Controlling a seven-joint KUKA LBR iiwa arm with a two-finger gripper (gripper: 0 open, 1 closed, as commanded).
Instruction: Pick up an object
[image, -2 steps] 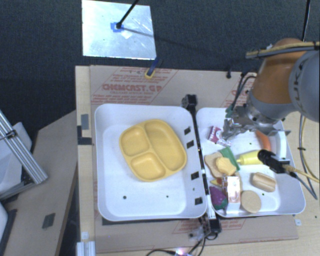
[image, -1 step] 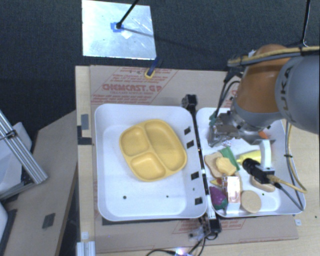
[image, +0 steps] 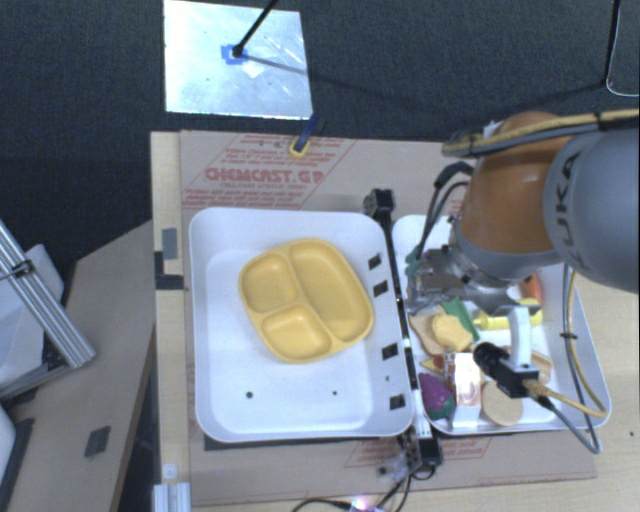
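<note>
Near edge of the bench (image: 110, 330): I see pale wood, with a printed cardboard sheet (image: 265, 172) lying under both bins.

Right bin (image: 592, 382), near end: a purple object (image: 436, 393) sits by the wall next to the left bin, a small white and red box (image: 466, 378) is just beside it, and a round tan disc (image: 503, 405) lies to the right of the box. These three are packed close together.

Black fitting (image: 506, 368): a dark cylinder hanging off the arm sits above the box and the disc and covers part of each.

Right bin, middle: a yellow lump (image: 446, 330), a green piece (image: 459, 308) and a thin yellow strip (image: 496, 322) crowd together under the wrist. An orange piece (image: 532, 288) peeks out at the arm's edge.

Gripper (image: 432, 280): it is low over the clutter in the right bin, near the dividing wall. I cannot tell from here whether it is open or closed, and I see no object held in it.

Left bin (image: 215, 405): it holds a yellow divided plate (image: 305, 298) with three compartments, lying flat near the middle and turned at an angle to the bin's walls.

Arm (image: 545, 195): grey with an orange band, it comes in from the right and hides the far half of the right bin.

Far side: a shiny metal square (image: 238, 60) lies on dark flooring beyond the cardboard.
</note>
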